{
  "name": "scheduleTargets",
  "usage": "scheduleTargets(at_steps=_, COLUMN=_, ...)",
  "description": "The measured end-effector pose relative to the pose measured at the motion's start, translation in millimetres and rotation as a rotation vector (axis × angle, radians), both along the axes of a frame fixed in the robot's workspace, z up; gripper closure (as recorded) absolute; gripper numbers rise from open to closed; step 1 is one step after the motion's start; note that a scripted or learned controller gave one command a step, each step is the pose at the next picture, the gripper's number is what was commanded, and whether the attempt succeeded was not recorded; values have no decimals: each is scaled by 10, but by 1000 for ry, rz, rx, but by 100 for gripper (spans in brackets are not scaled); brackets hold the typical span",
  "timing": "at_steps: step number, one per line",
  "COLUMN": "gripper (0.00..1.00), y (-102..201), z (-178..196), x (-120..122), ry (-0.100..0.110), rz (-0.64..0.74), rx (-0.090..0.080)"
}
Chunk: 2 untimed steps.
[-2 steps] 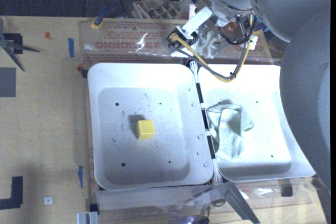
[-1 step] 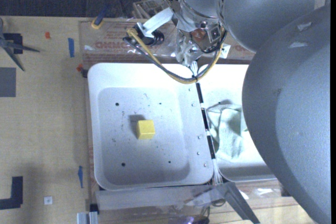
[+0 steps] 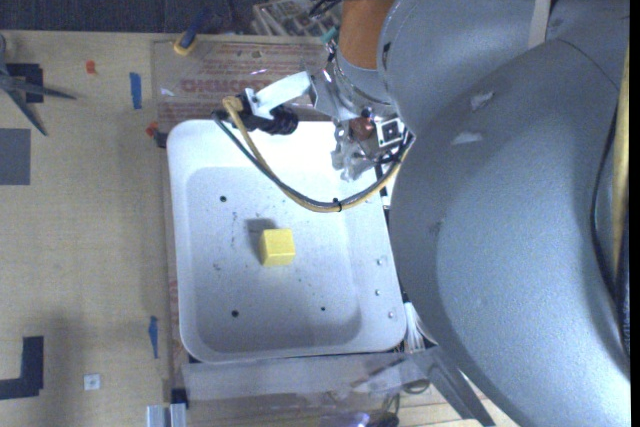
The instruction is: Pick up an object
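Yellow cube (image 3: 277,246) on speckled white bin (image 3: 200,315)

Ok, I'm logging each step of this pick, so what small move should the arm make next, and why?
Probably shift the tool toward the view's lower left until it is over the yellow block, then descend. The block lies alone on the floor of the white bin, while the tool sits near the bin's far right rim, apart from the block.
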<state>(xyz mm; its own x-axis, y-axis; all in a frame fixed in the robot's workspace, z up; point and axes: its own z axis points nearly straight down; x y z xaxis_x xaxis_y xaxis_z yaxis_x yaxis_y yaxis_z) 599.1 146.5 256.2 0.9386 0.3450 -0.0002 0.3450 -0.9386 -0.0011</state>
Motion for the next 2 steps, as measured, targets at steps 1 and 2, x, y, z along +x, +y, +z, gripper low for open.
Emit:
scheduleTargets(at_steps=1, gripper=100, y=-1500, z=777, x=-331, ry=0, rz=-155, rx=-1)
scheduleTargets(at_steps=2, gripper=100, y=-792, z=888, x=-613, ry=0, rz=-137, rx=-1)
